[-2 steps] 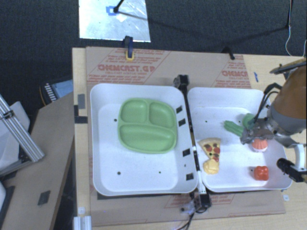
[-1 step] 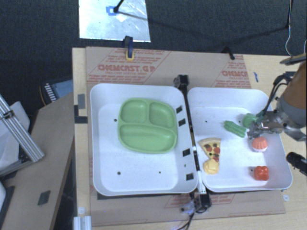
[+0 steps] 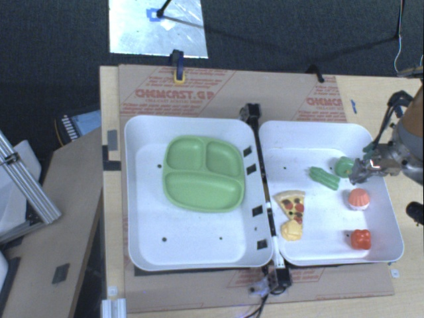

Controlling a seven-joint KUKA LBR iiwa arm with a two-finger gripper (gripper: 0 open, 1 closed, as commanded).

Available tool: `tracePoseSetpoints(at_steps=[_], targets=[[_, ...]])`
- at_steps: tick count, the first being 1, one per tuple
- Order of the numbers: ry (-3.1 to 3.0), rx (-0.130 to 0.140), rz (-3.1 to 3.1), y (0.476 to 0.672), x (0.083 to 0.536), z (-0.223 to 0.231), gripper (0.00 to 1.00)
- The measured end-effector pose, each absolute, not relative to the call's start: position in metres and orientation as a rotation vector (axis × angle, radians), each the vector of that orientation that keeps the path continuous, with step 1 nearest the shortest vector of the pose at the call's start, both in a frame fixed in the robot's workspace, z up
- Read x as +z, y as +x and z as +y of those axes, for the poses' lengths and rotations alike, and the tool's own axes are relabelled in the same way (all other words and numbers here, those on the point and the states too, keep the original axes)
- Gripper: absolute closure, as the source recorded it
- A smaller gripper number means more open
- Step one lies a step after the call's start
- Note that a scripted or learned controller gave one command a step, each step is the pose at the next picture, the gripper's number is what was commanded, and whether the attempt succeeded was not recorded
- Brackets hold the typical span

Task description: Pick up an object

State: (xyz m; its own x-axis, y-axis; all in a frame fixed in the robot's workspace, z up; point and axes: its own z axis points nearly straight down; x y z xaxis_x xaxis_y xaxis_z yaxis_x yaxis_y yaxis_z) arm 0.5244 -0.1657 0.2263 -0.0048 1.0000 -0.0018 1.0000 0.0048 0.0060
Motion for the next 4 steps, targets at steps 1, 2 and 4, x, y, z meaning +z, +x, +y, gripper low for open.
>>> tracePoseSetpoints(at_steps=[1, 2, 4], targets=[[2.208, 0.006, 2.233, 0.543, 0.223, -0.104, 1.00], [2.208, 0.007, 2.233, 0.564, 0.223, -0.044, 1.00], [2.210, 0.007, 2.232, 0.586, 0.229, 0.069, 1.00]])
